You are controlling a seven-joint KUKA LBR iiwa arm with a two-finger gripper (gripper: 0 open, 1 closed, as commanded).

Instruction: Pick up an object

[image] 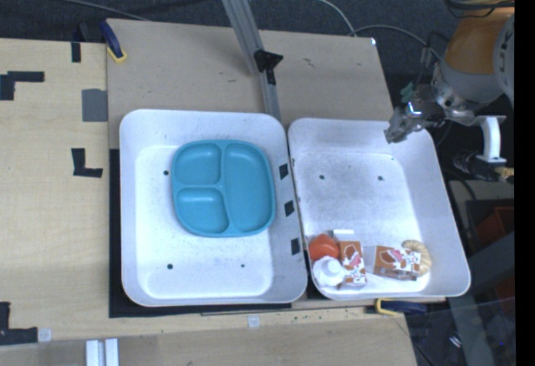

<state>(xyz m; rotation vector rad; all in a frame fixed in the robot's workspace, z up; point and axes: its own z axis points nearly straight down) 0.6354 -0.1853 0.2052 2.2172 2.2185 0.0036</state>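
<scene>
1. The wooden worktop [50, 189] carries black tape marks at its left side, and a blue-and-yellow clamp [113, 42] sits on its far edge.
2. The left bin [142, 272] holds a teal divided plate [224, 188] with three compartments, lying flat in the far half of the bin.
3. A grey metal bar [238, 9] slants down from the top of the view and ends at the seam between the two bins.
4. The right bin [368, 189] has its objects gathered along its near edge: an orange-red round item [323, 246] in the near left corner, a white object [328, 271] just in front of it, a small red-and-white packet [353, 262] touching them, and a brown-and-red snack packet [402, 260] just to the right.
5. The gripper [399, 125] hangs over the far right corner of the right bin, well apart from those objects, with nothing seen in its grasp; I cannot tell whether it is spread or pressed together.
6. The arm [476, 47], grey with an orange band, reaches in from the right edge.
</scene>
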